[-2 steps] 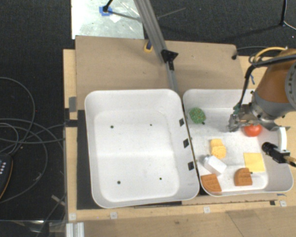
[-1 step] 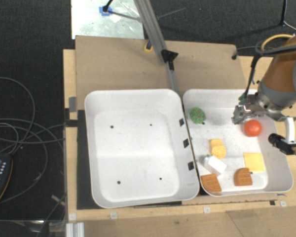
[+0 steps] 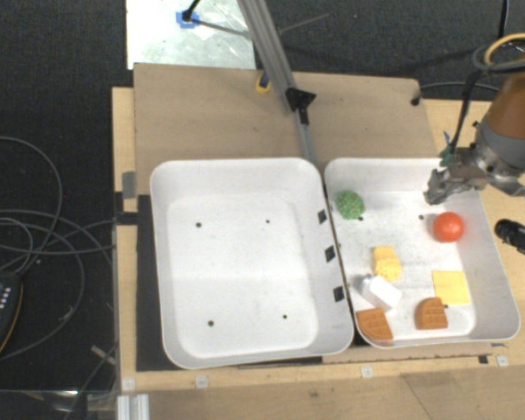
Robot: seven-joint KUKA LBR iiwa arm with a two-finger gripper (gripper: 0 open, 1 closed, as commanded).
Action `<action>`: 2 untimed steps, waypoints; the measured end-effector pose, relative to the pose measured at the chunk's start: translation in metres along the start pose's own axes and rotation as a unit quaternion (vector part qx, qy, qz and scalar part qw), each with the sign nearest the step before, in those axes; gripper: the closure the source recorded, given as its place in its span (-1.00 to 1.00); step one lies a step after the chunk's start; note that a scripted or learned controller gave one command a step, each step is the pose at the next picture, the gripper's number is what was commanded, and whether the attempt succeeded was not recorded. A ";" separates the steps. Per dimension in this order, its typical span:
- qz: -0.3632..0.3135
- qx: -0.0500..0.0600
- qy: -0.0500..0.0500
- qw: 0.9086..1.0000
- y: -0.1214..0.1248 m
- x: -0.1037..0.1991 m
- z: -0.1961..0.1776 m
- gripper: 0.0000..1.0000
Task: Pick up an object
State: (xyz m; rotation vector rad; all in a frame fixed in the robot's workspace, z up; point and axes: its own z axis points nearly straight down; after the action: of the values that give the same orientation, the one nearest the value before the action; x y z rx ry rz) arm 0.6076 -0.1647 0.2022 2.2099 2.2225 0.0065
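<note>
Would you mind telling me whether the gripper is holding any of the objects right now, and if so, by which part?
Nothing is seen held. The gripper hangs over the right bin, apart from the red ball.

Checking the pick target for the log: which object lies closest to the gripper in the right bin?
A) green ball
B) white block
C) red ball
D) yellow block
C: the gripper hangs over the right bin's far right part, and the red ball lies just below it in the view, apart from it; the green ball, yellow block and white block all sit farther off.
</note>
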 end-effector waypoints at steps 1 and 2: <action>-0.002 0.004 0.002 1.000 -0.010 0.054 0.005 1.00; -0.002 0.004 0.003 1.000 -0.024 0.106 -0.011 1.00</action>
State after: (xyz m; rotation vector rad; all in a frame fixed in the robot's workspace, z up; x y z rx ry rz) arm 0.5834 -0.0588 0.2124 2.2111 2.2340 0.0041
